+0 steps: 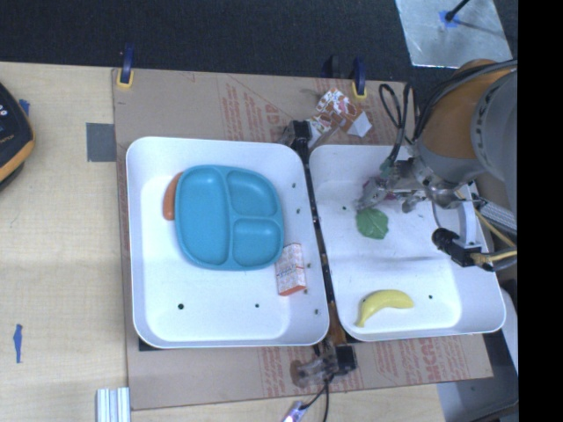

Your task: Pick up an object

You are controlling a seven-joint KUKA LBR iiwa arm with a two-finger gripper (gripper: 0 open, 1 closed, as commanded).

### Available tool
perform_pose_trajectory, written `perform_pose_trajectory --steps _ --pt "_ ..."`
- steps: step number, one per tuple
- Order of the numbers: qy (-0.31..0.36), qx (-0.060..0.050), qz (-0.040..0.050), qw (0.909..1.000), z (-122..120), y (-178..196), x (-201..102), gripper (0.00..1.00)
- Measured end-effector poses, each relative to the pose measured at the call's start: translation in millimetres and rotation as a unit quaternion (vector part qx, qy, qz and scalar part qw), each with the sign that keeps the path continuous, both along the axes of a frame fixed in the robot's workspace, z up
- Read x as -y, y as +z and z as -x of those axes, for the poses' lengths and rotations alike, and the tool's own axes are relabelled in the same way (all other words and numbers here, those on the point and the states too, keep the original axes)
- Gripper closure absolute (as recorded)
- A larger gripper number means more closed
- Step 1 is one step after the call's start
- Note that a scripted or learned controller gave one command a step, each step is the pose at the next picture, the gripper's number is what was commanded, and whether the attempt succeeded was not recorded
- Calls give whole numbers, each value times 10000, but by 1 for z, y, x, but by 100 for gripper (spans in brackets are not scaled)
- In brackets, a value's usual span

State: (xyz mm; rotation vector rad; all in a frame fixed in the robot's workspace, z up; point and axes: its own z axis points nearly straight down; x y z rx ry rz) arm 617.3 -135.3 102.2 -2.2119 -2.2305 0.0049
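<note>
Camera view: hand (390, 193) near green object (372, 223); fingers indistinct

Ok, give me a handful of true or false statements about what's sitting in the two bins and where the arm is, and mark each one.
1. The blue divided plate lies in the left bin. True.
2. The banana lies in the left bin. False: it lies in the right bin, near its front edge.
3. The gripper is over the right bin, close to the green object. True.
4. The small red and white packet sits on top of the blue plate. False: it lies on the bin floor beside the plate's lower right corner.
5. An orange object peeks out along the plate's left edge. True.
6. The green object is in the same bin as the plate. False: it shares the right bin with the banana.
</note>
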Motion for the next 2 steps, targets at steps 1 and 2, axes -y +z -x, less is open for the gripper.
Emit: perform_pose_trajectory --steps 1,2 --pt "-17 6 -8 10000 -39 72 25 0" --pt "-5 13 -2 10000 -40 -8 15 0"
